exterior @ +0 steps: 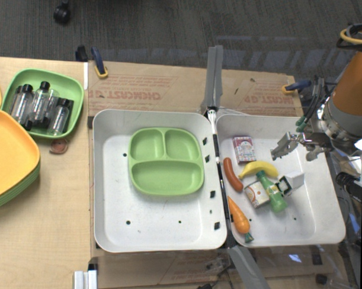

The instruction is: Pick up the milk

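Far left of frame: stack of orange plates (11,156) on the tabletop (41,237), and above it a green tray (73,93) with small dark-capped bottles (40,106). Not task-relevant.

Centre-left: left bin (107,221) holds a green divided plate (166,161), nothing else in it.

Right of centre: right bin (320,223) has the clutter. From its left wall going right: red sausage (232,174), carrot (240,220) below it, a small pink-and-white carton (245,149) at the bin's upper middle, which I read as the milk. Lying flat on the bin floor, clear of neighbours. Below it: banana (259,169), a can (257,194) touching a green bottle (273,194), both tipped together at mid-bin.

Right side: end effector (296,145) hangs over the upper right part of the right bin, fingers spread apart, nothing between them. It sits to the right of the milk, well apart from it, nearer the banana/bottle cluster than the carton.

Status: not picked. Milk untouched on the bin floor. Left to do, as I judge it: shift toward frame left to get over the carton, descend, close, lift. The carton lies flat, so its low profile could make the pinch marginal.
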You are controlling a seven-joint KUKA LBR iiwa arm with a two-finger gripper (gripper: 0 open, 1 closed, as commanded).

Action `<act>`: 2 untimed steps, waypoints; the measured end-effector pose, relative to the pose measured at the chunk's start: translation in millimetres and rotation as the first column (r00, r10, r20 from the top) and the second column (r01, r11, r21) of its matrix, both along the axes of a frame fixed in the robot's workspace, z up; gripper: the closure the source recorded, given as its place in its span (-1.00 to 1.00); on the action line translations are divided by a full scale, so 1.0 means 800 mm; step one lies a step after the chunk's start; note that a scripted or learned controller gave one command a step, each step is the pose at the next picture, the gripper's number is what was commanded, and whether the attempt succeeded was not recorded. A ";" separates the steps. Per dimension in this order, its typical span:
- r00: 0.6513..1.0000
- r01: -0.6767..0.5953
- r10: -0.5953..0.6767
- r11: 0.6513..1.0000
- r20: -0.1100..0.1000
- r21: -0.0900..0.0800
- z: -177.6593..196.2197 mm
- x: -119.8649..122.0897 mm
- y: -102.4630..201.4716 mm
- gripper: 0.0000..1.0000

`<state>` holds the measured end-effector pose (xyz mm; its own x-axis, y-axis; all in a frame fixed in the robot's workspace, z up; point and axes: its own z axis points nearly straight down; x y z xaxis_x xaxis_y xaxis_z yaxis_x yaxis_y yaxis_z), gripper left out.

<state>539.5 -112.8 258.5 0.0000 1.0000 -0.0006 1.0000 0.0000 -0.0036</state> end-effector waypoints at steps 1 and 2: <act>0.992 -0.129 0.129 0.992 0.001 0.001 -0.203 0.028 0.023 -1.00; 0.995 0.098 -0.098 0.995 0.002 -0.001 -0.068 0.062 -0.015 -1.00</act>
<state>588.7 -125.1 203.9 0.0983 0.9952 -0.0018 0.9952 -0.0983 -0.0020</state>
